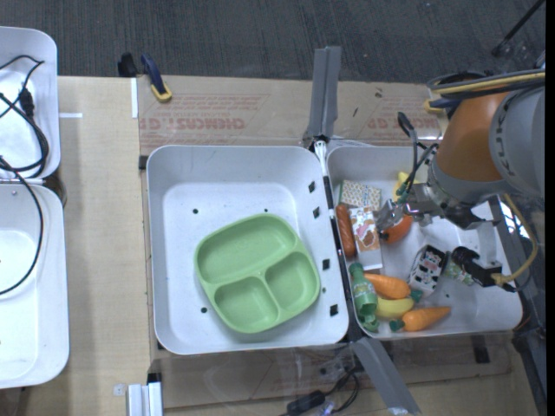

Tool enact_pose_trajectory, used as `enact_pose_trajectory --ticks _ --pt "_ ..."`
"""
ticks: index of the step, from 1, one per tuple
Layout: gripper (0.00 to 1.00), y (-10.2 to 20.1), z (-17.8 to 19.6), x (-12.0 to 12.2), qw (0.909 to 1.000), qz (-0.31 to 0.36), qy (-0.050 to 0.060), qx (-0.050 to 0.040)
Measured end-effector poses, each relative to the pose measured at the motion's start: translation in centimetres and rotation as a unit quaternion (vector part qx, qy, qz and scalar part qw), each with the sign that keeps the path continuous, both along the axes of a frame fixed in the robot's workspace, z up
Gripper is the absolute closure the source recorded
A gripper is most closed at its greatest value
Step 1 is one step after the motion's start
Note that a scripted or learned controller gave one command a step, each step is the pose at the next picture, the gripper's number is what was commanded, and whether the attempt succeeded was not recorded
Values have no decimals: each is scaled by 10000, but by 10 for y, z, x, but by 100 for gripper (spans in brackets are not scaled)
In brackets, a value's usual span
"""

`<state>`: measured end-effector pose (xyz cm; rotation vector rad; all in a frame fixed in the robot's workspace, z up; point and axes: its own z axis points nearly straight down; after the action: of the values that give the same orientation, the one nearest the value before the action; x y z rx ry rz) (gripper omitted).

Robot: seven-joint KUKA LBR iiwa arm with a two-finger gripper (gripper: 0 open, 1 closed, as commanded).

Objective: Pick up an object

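1. Worktop (95, 232): flat pale board w/ printed cardboard at the far edge; matte, stiff.
2. Left bin (173, 180): shallow white plastic, smooth, rounded corners. Holds a green tray (256, 273), 3 compartments, hard glossy plastic, lying flat and a bit turned.
3. Right bin (486, 310): same white plastic, crowded w/ small stuff. The arm (473, 141), grey w/ orange band, reaches down into its far part.
4. Tool (401, 208): low over the bin's mid-left, right at a round orange-red toy fruit (397, 229). Can't tell if it's spread or pressed together; cables and wrist hide it.
5. That fruit looks the likely pick: prob. light, hollow, smooth plastic, so slippery. I'd take it across its widest part.
6. Printed packet (365, 226) touching the fruit's left side: flat, thin, likely flexible; hard to pinch lying flat.
7. Carrots (387, 285) (425, 317) toward the near edge: tapered, smooth, light; grab mid-body, across the width.
8. Yellow piece (395, 306) between the carrots, green bottle-like item (363, 295) along the left wall, black-white patterned item (425, 269) to the right: all small, rigid-looking, close-packed, so neighbours may get nudged.
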<state>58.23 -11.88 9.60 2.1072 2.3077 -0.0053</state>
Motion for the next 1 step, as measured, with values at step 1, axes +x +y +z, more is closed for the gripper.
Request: enact_pose_trajectory --ticks 1 --pt "0 -22 76 -10 9814 -1916 43 67"
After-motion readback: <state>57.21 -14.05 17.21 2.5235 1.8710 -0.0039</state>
